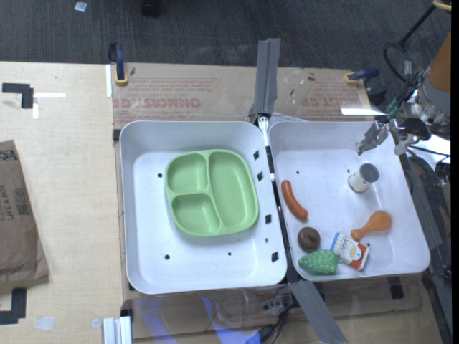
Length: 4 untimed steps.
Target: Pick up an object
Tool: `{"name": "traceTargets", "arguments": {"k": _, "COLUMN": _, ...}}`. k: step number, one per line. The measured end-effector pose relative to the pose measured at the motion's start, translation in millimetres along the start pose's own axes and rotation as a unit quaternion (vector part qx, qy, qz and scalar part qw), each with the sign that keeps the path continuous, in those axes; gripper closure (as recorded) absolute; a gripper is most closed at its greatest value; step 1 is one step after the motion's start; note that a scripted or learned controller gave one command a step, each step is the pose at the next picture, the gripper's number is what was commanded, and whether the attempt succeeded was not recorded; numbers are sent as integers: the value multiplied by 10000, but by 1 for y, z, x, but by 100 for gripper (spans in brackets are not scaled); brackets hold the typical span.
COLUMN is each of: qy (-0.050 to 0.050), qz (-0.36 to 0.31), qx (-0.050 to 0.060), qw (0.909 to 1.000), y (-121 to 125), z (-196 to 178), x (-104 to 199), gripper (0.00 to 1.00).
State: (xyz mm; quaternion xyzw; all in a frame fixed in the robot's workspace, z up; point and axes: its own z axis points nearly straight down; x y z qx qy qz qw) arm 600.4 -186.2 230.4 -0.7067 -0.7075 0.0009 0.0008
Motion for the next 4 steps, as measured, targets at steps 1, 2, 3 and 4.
{"name": "traceTargets", "arguments": {"k": 1, "qy": -2, "qz": 406, "qx": 1, "qw": 9992, "y": -4, "z": 60, "x": -37, "gripper": 0}}
{"name": "traceTargets", "arguments": {"k": 2, "qy": -1, "qz": 379, "qx": -2, "qw": 9993, "y": -20, "z": 87, "x": -27, "gripper": 0}}
{"name": "traceTargets", "arguments": {"k": 3, "qy": -13, "qz": -696, "qx": -21, "qw": 9976, "y": 37, "z": 37, "x": -16, "gripper": 0}}
{"name": "traceTargets", "arguments": {"k": 4, "qy": -5, "qz": -455, "qx": -6, "qw": 9990, "y": -3, "z": 80, "x": -36, "gripper": 0}}
